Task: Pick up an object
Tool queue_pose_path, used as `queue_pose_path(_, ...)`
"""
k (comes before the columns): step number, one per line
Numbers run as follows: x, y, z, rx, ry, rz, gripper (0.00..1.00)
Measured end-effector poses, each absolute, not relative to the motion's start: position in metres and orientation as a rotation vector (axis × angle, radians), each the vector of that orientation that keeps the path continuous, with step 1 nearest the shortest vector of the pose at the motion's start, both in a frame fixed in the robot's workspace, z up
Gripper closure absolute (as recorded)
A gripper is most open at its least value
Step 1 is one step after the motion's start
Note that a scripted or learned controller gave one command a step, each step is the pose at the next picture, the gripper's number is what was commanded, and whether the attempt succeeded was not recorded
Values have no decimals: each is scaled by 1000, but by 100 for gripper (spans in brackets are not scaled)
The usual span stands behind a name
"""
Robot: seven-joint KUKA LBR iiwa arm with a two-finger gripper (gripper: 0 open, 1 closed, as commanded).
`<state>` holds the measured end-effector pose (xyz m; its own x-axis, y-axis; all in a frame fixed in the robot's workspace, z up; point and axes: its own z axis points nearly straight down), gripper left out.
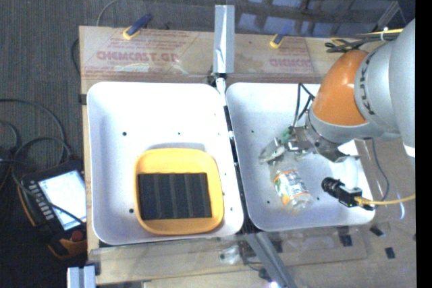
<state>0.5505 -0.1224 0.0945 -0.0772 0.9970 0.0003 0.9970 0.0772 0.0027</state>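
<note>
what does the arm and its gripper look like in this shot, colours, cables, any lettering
The arm is bulky and rounded, light grey, with a glossy orange band above the wrist and part of dark lettering on the grey shell beside it. The gripper is a small metallic assembly with green bits. A thin black cable runs along the wrist, and a black connector with a yellow cable sits nearby.

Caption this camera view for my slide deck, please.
KUKA arm's gripper above a bottle in the right bin.

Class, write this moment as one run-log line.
arm: over right white bin | hand: low, just above small orange-labelled clear bottle | left white bin: yellow square tray with dark insert
</note>
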Motion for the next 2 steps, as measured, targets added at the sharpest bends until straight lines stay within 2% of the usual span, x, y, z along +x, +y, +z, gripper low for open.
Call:
queue_pose_path(1, 551, -122, 104, 2132, 2304, 5, 100)
queue_pose_path(2, 612, -89, 184, 2054, 2376, -3, 100)
